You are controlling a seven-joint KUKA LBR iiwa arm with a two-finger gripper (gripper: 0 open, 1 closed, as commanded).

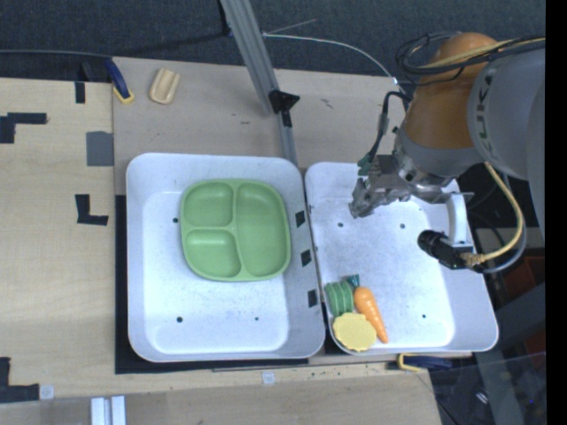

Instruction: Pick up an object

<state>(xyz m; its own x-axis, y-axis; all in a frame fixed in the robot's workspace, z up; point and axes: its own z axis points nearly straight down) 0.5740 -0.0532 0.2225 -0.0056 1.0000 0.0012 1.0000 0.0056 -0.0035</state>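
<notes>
Main risk here: the three small items are sitting crammed together in the right bin's [461, 326] near-left corner, so a descent onto any one of them is likely nudging a neighbour or clipping the bin wall instead of closing cleanly. The carrot [371, 313] is lying tilted, touching the yellow piece [354, 332] at its lower left and sitting just beside the green piece [339, 295], which itself is pressing close to the divider between the bins. A grasp across the carrot's long axis is probably slipping off; a grasp on the flat yellow piece is probably scraping the floor with little to bite on. Also the cable [496, 237] looping off the wrist is hanging at 3 o'clock and could be dragging over the bin rim during a reach. Gripper [361, 204] is hovering over the upper-left part of the right bin, pointing down, nothing visibly between its tips; how far apart the tips are is too blurred to tell. From the gripper, the carrot is lying at about 6 o'clock, well apart, with the green piece slightly toward 7 and the yellow piece furthest, also near 6. The plate [236, 229] is sitting in the left bin [151, 317], at roughly 8 to 9 o'clock from the gripper, well apart, flat and hard to pinch.
</notes>
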